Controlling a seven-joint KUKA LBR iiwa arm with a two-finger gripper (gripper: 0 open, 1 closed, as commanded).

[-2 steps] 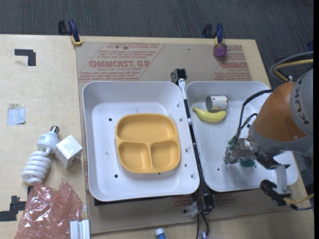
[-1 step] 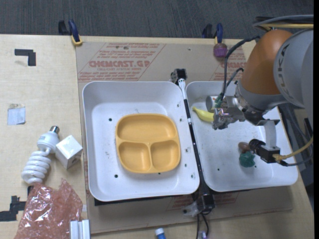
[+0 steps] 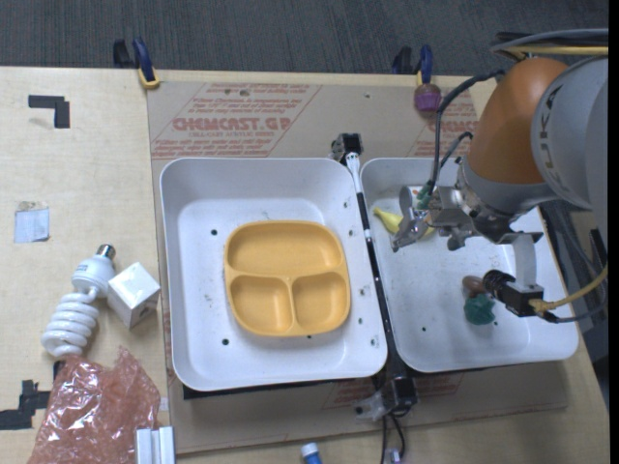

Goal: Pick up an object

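Smooth matt yellow plastic tray (image 3: 287, 276)

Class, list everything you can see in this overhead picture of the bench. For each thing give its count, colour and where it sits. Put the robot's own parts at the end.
Bins: two, white, side by side on the bench.
Divided plate: one, yellow-orange, three compartments, in the left bin.
Small yellow object: one, near the right bin's left wall.
Small green object: one, dark green, in the right bin's lower part.
Spiral light bulb: one, white, on the bench left of the bins.
Small box: one, white, beside the bulb.
Crinkled wrapper: one, pinkish clear, bottom left corner.
Clamps: two, blue and yellow, at the board's far edge.
Arm: one, grey with orange band, over the right bin.
Gripper: one, metal, above the right bin.
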